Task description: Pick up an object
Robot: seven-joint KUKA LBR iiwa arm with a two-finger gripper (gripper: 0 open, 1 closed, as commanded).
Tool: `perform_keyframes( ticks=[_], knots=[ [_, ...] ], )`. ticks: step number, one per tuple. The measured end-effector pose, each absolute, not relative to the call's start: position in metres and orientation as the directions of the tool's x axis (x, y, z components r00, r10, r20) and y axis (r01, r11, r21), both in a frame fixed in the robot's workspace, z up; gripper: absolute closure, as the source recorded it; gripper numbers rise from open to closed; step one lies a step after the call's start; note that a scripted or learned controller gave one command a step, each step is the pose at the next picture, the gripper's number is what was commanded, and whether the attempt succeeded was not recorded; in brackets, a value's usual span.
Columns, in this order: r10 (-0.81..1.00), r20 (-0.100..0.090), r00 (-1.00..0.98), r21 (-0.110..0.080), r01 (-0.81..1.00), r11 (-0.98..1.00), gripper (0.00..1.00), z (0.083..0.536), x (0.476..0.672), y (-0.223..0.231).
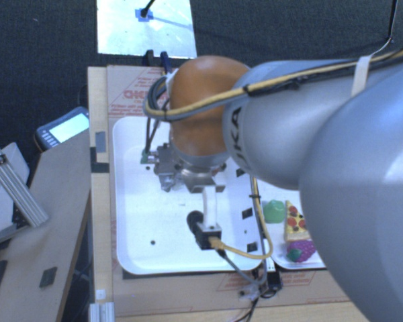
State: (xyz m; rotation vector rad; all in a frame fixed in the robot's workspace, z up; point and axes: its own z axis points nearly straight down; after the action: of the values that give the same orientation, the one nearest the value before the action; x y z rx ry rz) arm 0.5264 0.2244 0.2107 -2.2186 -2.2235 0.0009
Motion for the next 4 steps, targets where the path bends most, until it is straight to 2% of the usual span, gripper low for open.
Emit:
perform_keyframes(
  ticks=[1,2,3,4],
  knots=[
    [1.000,0.009,-0.007,0.014,1.000,0.007,1.00,0.352,0.496,0.236],
    [1.000,0.001,0.000,0.006,1.000,0.000,1.00,0.344,0.575,0.232],
    [1.000,0.002,0.000,0.008,1.000,0.000,1.00,0.357,0.660,0.233],
    [1.000,0.006,-0.005,0.020,1.000,0.005,1.00,0.543,0.668,0.234]
  ],
)
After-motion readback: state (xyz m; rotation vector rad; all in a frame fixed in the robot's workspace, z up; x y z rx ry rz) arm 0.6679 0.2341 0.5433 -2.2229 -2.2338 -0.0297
